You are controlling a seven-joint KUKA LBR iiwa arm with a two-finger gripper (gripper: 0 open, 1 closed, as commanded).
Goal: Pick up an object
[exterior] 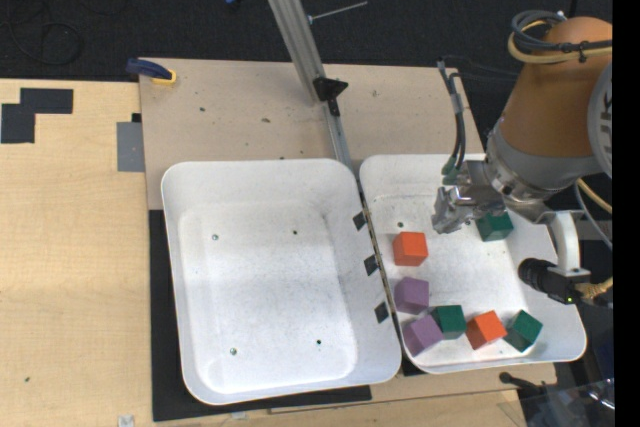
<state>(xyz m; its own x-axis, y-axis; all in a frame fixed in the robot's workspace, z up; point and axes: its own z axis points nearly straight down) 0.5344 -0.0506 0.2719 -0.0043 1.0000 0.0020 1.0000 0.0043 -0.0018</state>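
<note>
My gripper [456, 211] hangs over the middle of the right bin [400, 177], below the grey and orange arm that reaches in from the right. A dark green block [494, 227] lies right beside it on the right, partly under the wrist; I cannot tell whether they touch. An orange cube [409, 248] sits just left of and below the gripper. Nearer the front lie two purple cubes [411, 295] [422, 332], a green cube [450, 319], another orange cube [486, 328] and a green cube [523, 329].
The left bin [260, 275] adjoins the right one, with black clips [372, 265] along the shared edge. A slanted aluminium bar [295, 25] rises behind the bins. A small blue and yellow tool [150, 70] lies at the bench's back left.
</note>
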